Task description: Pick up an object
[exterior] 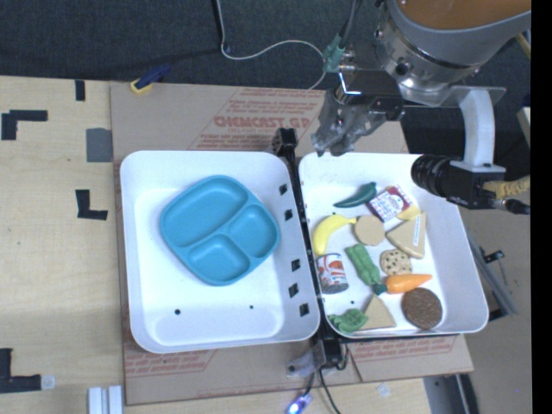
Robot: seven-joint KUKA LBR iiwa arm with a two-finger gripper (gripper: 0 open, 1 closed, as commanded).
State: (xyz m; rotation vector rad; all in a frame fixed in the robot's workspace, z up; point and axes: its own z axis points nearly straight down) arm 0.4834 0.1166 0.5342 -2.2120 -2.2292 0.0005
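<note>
pincer (332, 141) poised at twelve o'clock over right bin's (457, 257) far rim, open or closed impossible to tell; toy foods inside, banana (330, 229) at nine o'clock, cookie (422, 307) at five.

From my remote station, I see a sky-blue divided plate (220, 228) in the white left bin (147, 317). The white right bin (470, 304) holds a yellow banana (330, 230), an orange carrot (407, 282), a dark-green pepper (355, 197), a brown cookie (422, 307), and a red-and-white can (333, 272). Red lettering marks the tan cardboard (250, 119) beneath.
</note>
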